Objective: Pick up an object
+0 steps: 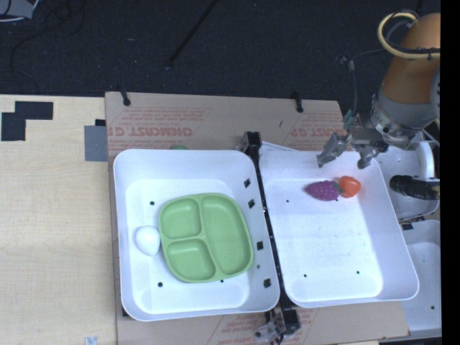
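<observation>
bench: dark backdrop, cardboard base, two white bins. right bin [374, 264]: purple grape bunch [323, 190] touching an orange-red fruit [349, 185], near the far wall. my gripper [348, 152], fingers spread and empty, hovers just behind them. grapes look light and bumpy (probably toy plastic); i'd pinch across the middle.

The hand [349, 154] hangs low with fingers apparently spread (wrist above, right).

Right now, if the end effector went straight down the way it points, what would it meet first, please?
Probably the tomato or the grapes beside it: the open end effector hangs just above them in the right bin, though depth is unclear.
</observation>
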Available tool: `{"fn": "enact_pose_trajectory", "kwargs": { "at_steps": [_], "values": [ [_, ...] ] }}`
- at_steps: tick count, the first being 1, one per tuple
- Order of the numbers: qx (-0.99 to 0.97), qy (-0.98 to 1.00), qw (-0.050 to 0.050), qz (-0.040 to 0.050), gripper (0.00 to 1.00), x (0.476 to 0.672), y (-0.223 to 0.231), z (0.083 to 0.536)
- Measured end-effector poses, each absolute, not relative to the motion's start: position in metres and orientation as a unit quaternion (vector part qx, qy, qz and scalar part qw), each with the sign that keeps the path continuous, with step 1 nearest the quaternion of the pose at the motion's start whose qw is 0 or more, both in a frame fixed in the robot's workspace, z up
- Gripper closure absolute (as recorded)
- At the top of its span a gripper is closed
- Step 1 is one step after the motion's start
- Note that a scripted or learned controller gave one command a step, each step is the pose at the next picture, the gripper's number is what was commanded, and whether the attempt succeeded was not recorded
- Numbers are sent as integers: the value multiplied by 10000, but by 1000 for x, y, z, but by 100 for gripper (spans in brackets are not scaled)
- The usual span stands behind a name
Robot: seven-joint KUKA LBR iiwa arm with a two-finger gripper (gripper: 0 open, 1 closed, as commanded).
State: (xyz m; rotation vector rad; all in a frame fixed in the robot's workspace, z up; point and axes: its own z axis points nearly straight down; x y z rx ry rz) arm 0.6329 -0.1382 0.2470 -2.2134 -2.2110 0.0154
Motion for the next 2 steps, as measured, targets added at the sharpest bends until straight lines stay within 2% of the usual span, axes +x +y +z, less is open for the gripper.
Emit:
{"fn": "enact_pose_trajectory", "kwargs": {
  "at_steps": [1, 2],
  "values": [
    [-7069, -7073, 14, 9, 0, 635, -138, 255],
    [-7060, -7082, 33, 23, 0, 641, -134, 194]
  ]
}}
